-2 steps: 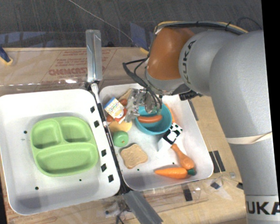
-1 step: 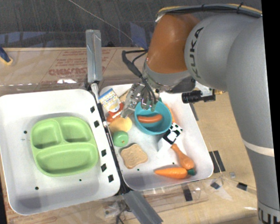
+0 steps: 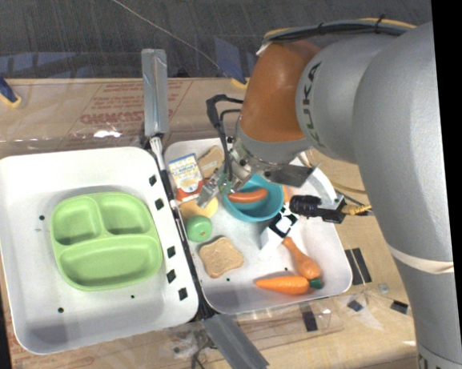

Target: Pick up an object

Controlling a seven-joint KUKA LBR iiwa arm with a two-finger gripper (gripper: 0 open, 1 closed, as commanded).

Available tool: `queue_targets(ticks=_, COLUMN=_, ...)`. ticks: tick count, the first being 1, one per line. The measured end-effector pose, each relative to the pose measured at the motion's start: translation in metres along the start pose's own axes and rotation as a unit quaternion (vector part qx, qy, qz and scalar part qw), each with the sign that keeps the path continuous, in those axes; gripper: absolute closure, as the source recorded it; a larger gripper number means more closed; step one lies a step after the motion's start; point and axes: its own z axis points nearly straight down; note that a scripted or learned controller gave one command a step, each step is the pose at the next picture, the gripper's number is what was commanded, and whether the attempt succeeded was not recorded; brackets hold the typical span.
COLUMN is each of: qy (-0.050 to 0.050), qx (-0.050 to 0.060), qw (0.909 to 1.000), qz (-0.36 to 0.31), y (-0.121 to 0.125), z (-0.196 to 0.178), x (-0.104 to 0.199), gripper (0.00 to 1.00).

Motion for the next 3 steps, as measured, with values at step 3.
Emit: queue_targets(ticks=3, qy=0.000, qx=0.001, qw=0.9771, qz=0.213, y=-0.076, z=0.002, x=0.071, gripper=1.00)
